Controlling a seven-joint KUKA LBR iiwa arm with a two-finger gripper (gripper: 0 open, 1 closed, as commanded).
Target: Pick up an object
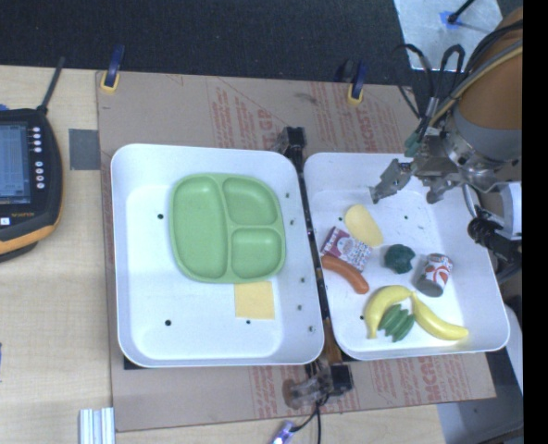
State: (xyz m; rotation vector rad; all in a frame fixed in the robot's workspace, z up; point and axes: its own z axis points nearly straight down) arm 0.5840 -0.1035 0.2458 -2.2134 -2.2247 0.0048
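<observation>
My gripper (406, 192) hangs over the far part of the right bin (478, 340), fingers spread and nothing between them. Below it in that bin lie a pale yellow lemon-like piece (362, 225), a red and white packet (345, 246), an orange sausage (346, 274), a dark green lump (399, 258), a small can (433, 274), two bananas (385, 303) (439, 322) and a green pepper (398, 326). The lemon-like piece is nearest, just left of and below the fingers.
The left bin (135, 331) holds a green divided plate (228, 227) and a yellow cheese slice (255, 300). A teach pendant (10, 183) rests at the bench's left edge. Blue and yellow clamps (112, 67) (355, 80) hold the cardboard at the back.
</observation>
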